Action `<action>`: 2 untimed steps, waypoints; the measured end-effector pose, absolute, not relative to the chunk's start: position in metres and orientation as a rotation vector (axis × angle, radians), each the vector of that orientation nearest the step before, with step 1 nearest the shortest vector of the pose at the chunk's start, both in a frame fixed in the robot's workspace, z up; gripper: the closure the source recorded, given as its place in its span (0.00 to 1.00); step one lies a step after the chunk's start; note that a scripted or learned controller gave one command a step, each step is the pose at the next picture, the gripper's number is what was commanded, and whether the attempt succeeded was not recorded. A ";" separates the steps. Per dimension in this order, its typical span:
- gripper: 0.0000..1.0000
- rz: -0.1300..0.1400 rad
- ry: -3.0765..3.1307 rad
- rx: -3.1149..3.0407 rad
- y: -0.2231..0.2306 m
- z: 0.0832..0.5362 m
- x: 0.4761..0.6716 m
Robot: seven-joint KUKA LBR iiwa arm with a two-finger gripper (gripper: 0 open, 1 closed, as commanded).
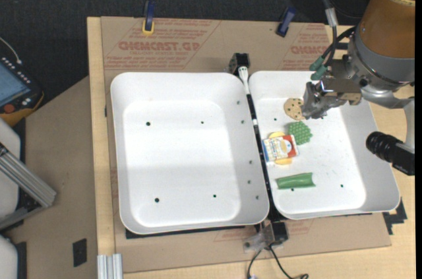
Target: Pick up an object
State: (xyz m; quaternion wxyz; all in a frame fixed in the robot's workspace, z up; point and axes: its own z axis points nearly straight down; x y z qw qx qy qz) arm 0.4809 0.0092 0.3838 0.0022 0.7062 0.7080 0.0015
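The left bin (178, 152) holds nothing to grasp. In the right bin (349, 172) four things lie close together: a packet (280, 147) near the divider, a green bar (295, 182) nearer the camera, a bumpy green piece (300, 132) just beyond the packet, and a tan cookie (293, 107) farthest back. The gripper (315, 106) hangs low at the cookie's right edge, above the bumpy piece; whether it touches either I cannot tell, nor whether the jaws are parted or closed. Nothing appears lifted, so I judge the pick not yet done: grasp and raise remain.
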 end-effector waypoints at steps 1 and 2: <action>1.00 0.006 2.220 2.214 0.009 0.394 0.482; 1.00 0.007 2.220 2.211 0.009 0.404 0.482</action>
